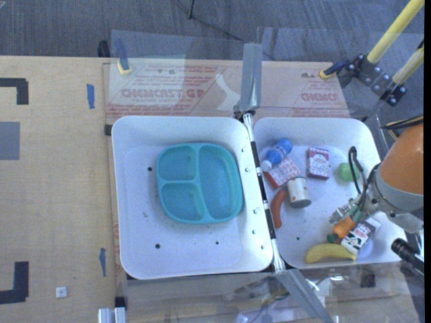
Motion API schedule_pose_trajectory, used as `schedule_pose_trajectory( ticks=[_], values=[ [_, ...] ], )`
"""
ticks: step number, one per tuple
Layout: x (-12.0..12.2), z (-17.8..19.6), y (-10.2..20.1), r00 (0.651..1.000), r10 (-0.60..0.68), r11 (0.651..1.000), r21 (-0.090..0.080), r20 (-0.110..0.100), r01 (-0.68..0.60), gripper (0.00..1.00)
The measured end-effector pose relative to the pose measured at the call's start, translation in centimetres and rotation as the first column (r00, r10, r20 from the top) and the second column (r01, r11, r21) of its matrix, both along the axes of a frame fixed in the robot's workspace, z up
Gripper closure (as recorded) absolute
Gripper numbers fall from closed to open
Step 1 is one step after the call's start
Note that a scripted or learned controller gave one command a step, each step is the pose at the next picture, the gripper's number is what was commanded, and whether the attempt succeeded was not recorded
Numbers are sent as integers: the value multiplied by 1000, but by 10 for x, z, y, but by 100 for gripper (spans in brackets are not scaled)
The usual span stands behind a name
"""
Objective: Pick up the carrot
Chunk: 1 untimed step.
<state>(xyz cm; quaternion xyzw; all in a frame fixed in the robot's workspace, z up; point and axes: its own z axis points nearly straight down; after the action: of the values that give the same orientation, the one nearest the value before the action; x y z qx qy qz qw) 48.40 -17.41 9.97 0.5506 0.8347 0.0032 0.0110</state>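
The carrot (343,227) is lying in the right bin (323,128), toward its near right corner, a short orange stub with a bit of green at its lower end, and the gripper (351,210) is hanging right over its upper end, reaching in under the arm's orange band (404,160). From where I'm standing the claw's state is something I cannot tell; the carrot's top is running in under the metal there. It is looking like a toy carrot, so I'm judging it light, stiff and rather smooth, apt to roll or squirt out of a pinch; taking it across the thick middle, square to its length, seems safest. It is sitting crowded: a small printed carton (359,235) is touching it on the right, and a banana (329,253) is lying just below. Farther off in the same bin are resting a red sausage (277,208), a small can (297,192), a blue-capped bottle (275,153), a red box (318,162) and a green ball (345,172). The left bin (135,140) is holding a teal divided plate (200,182), well apart.
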Motion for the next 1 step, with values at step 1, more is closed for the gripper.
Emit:
schedule_pose_trajectory(
  ticks=[1],
  values=[
    [10, -11, 1, 995, -101, 995, 7, -16, 102, 100]
  ],
)
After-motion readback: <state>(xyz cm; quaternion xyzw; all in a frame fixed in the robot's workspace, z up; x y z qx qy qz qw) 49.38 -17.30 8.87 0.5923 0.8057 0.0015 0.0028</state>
